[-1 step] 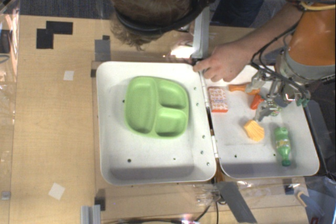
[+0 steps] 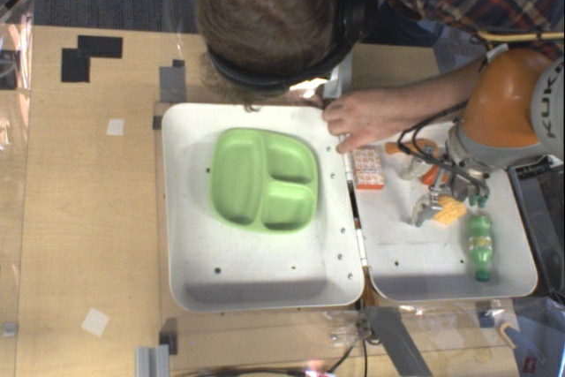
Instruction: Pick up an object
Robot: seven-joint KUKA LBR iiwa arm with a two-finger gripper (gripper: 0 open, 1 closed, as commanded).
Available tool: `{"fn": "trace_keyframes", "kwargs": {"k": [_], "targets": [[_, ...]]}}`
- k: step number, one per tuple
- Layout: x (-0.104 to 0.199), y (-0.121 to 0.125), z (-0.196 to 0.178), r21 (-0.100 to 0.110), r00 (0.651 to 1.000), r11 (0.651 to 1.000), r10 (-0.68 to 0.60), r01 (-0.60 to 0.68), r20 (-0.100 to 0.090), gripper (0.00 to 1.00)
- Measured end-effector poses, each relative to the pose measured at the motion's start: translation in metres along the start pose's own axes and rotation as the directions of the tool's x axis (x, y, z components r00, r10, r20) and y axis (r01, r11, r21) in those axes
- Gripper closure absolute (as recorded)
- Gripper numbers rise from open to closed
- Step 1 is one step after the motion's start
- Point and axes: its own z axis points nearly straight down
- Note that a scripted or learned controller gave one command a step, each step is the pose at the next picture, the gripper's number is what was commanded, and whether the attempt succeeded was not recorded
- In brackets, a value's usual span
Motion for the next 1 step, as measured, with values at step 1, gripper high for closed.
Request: {"fn": "trace_keyframes", "kwargs": {"k": [1], "targets": [[-0.0064,-0.0002,-0.0145,0.003,1.0,1.0,-0.003,0.003,0.021,1.0]]}}
